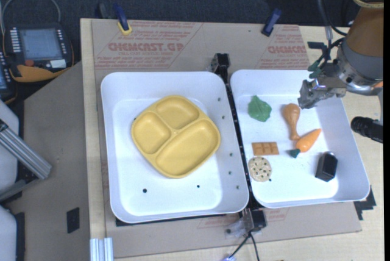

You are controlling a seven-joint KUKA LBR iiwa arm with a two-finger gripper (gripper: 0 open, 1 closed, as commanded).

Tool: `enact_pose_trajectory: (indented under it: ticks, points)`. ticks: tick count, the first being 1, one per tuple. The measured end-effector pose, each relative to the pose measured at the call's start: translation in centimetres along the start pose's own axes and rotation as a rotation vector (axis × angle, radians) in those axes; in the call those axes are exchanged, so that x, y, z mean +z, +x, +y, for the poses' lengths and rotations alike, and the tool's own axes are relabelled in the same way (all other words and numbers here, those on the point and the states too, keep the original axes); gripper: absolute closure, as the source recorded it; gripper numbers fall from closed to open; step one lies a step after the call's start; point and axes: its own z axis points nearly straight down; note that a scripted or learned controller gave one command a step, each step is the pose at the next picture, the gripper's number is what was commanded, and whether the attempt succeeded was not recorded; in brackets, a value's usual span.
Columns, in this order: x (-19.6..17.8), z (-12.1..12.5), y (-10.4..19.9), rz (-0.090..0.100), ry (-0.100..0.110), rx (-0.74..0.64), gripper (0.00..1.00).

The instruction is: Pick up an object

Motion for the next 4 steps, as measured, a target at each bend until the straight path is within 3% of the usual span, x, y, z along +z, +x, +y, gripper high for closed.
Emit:
enact_pose_trajectory:
  ticks: [4]
  points:
    - [0.5, -2.1, 18.9, -0.002, 0.0, 0.002, 1.0]
